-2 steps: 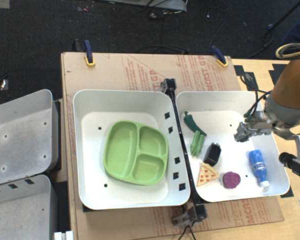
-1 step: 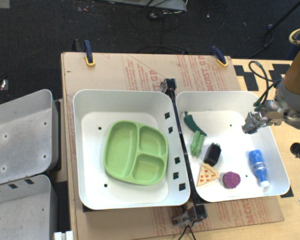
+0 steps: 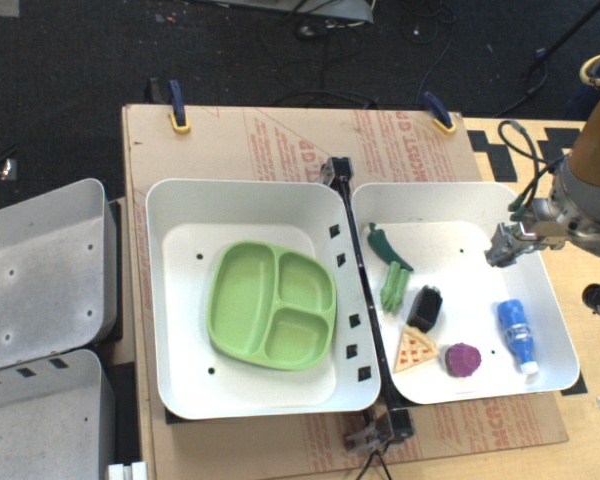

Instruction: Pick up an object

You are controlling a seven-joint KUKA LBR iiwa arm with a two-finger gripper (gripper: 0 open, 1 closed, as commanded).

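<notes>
The right bin holds a blue bottle, a purple lump, a pizza-slice toy, a small black block, a light green piece and a dark green piece. My gripper hangs over the bin's right side, above and behind the blue bottle, with nothing visibly in it. Its fingers are too small and dark to read.
The left bin contains a green divided plate. Both bins rest on a cardboard-covered bench with clamps at the back. White trays lie off to the left. The arm enters from the right.
</notes>
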